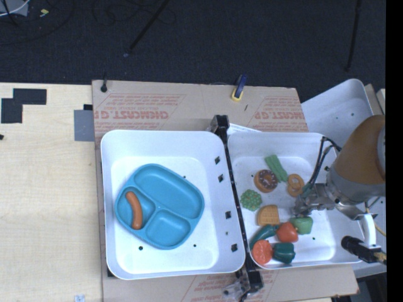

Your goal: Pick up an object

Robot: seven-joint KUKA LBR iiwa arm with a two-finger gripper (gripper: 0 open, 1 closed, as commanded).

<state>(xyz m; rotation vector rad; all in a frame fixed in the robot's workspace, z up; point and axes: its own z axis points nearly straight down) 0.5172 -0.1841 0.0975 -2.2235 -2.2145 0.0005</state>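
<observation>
The right bin point(321, 145) holds several toy foods: a green stick point(275, 167), a chocolate donut point(266, 180), a small orange ring point(295, 184), a green broccoli piece point(251, 199), a tan waffle point(268, 215), a red tomato point(287, 232), a light green block point(303, 224), a dark green pepper point(264, 234), a red-orange piece point(262, 251) and a dark green piece point(284, 252). My gripper point(307, 205) hangs low over the right side of this pile, between the orange ring and the light green block. The arm's wrist point(356, 168) covers the bin's right side.
The left bin point(119, 150) holds a blue divided plate point(182, 197) with an orange hot dog point(134, 209) in its left compartment. A black divider clip point(220, 123) sits between the bins. Cardboard lies under both bins.
</observation>
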